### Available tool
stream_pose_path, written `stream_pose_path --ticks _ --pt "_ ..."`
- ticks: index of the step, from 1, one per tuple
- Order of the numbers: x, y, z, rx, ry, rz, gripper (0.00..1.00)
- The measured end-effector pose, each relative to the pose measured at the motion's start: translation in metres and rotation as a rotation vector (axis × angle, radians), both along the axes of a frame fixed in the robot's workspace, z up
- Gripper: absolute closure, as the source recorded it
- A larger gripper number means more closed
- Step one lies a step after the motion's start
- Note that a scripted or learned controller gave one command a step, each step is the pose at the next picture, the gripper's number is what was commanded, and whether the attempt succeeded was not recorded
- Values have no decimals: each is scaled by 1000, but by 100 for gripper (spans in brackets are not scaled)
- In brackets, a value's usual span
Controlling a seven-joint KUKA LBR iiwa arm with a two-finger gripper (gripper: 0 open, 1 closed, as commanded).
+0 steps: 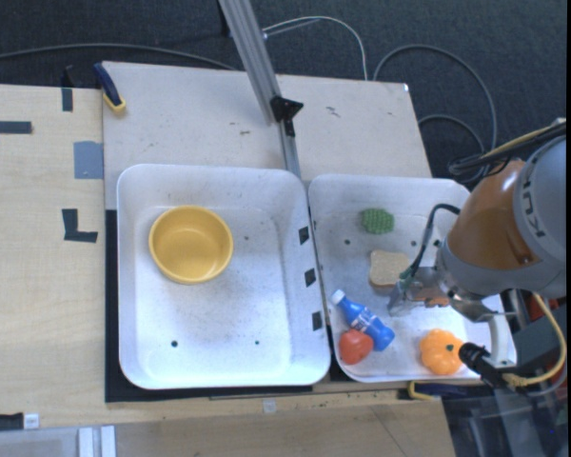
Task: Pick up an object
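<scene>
The right bin (343, 193) holds a green lump (378, 221), a tan slice-like piece (388, 267), a blue bottle with a white cap (364, 320), a red round item (355, 347) and an orange fruit-like object (441, 351). My gripper (403, 294) hangs low over the right bin, just below the tan piece and to the right of the blue bottle. The grey arm with its orange band (500, 231) covers the bin's right side. I see nothing clearly held in the gripper.
A yellow bowl (191, 244) sits in the left bin (133, 284), toward its upper left. A metal post (252, 41) rises behind the bins. Black cables (428, 74) lie on the dark floor at the back right.
</scene>
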State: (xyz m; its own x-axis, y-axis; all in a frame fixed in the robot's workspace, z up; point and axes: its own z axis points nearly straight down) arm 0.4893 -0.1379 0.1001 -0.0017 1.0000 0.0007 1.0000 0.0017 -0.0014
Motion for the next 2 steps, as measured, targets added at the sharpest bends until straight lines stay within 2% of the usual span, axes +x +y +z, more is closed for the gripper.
stream_pose_path --ticks 2 --pt "-3 -8 118 -2 -5 -1 100"
